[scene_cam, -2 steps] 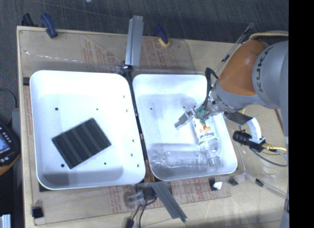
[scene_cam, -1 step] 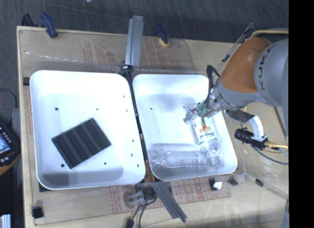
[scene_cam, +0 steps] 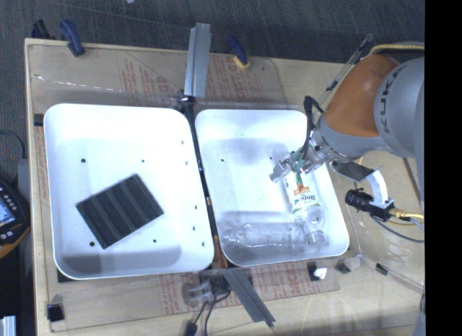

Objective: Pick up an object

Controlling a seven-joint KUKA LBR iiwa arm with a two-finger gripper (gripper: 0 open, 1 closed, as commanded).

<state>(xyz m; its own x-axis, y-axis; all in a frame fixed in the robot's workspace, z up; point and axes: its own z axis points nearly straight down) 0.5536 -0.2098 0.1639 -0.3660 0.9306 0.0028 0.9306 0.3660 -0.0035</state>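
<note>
In the right bin (scene_cam: pixel 234 147), a small clear bottle with a white, orange and green label (scene_cam: pixel 305 201) lies near the right wall. A larger clear plastic bottle (scene_cam: pixel 263 235) lies on its side along the front wall. My gripper (scene_cam: pixel 290 165) is low in this bin, right at the far end of the small labelled bottle. The arm's grey and orange wrist (scene_cam: pixel 364 110) reaches in from the right. A black ribbed slab (scene_cam: pixel 120 209) lies flat in the left bin (scene_cam: pixel 50 183), far from the gripper.
A grey metal bar (scene_cam: pixel 197 60) stands at the back between the two bins. Blue clamps (scene_cam: pixel 71 37) (scene_cam: pixel 237 50) grip the bench's far edge. A metal bracket (scene_cam: pixel 245 298) sits at the front edge.
</note>
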